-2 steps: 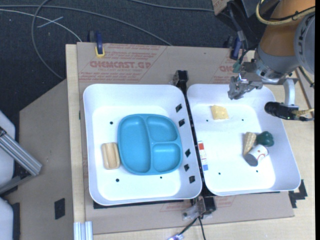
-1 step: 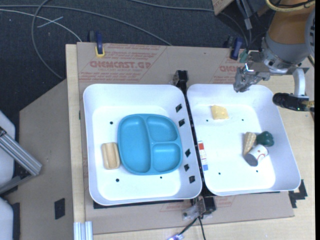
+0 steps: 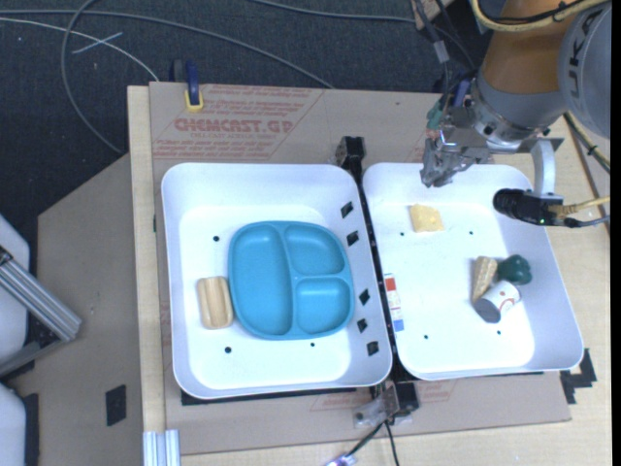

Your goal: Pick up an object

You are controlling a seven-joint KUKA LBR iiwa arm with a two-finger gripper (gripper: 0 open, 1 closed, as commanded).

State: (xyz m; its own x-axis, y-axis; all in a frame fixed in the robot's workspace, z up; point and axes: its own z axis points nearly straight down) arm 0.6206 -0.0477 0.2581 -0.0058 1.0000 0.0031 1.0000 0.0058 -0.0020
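A robotics lab: taped cardboard-topped bench (image 3: pixel 291 115), loose cables (image 3: pixel 116 27), aluminium framing (image 3: pixel 29 289).

The arm (image 3: pixel 529 51) is cut off by the top and right edges of the view, so just its wrist end shows. The jaws (image 3: pixel 439 171), over the right bin's (image 3: pixel 553 357) far edge, are too small and dark to read as open or closed. The desk's (image 3: pixel 155 396) near-left corner runs past the bottom edge.

Brown cardboard-covered table (image 3: pixel 252 124) on dark carpet floor (image 3: pixel 78 95).
Thin grey cables (image 3: pixel 116 8) lie on the carpet; a blue-yellow clamp (image 3: pixel 193 85) grips the table's far edge.
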